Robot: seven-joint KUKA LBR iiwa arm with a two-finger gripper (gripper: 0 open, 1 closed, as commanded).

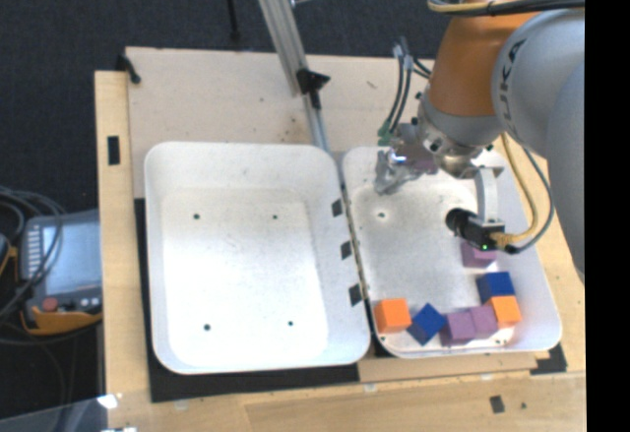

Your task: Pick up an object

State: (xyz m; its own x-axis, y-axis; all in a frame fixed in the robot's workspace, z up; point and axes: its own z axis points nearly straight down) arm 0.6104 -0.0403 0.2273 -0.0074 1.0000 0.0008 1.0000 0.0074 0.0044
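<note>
The hand [394, 169] hangs over the far left corner of the right bin [413, 233], low above its white floor, and something small and purple [423, 162] sits right at it — possibly a block caught there, though the metal parts blur together and I cannot tell whether the hand is open or closed. Above it rises the wrist with its orange band [471, 56], and the grey arm [551, 76] sweeps off to the right with cables looping down beside it.

A black fitting with a green light [477, 228] hangs near the right side of the same bin, and just under it lies a purple block [477, 256]. The rest of the blocks crowd along the bin's near edge: an orange block [393, 314] at the left, a blue block [427, 322] just beside it, then two purple ones [471, 325] touching each other, with an orange cube [506, 309] and a blue cube [496, 284] stacked up the view at the right corner.

The left bin [246, 253] lies side by side with the right one on the tan counter [226, 86]. A slanted aluminium rail [281, 22] runs from the top of the view down to the gap between the bins — and off the counter's left side sits a small screen unit [59, 258] with cables.
</note>
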